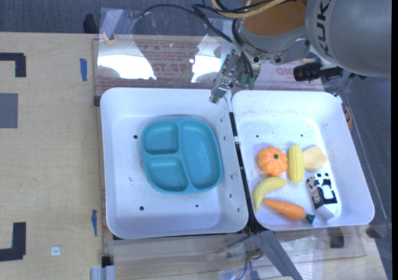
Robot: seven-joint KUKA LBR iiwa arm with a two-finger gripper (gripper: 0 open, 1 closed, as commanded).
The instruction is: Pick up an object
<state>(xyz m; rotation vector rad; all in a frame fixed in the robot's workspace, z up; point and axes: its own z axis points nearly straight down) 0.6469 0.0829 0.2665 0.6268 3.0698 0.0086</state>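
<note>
The right bin (286, 107) holds a small orange pumpkin (272, 160), a yellow corn cob (295, 162), a pale yellow piece (314, 157), a banana (267, 190), a carrot (286, 210) and a black-and-white bottle (323, 196). My gripper (224, 86) hangs above the back end of the divider between the two bins, well behind these objects. Nothing shows between its fingers, and their spread is unclear from this angle.
A blue divided plate (181, 154) lies in the middle of the left bin (121, 148). Cables loop over the clear panel (155, 48) behind the bins. The arm's grey body (348, 17) fills the upper right.
</note>
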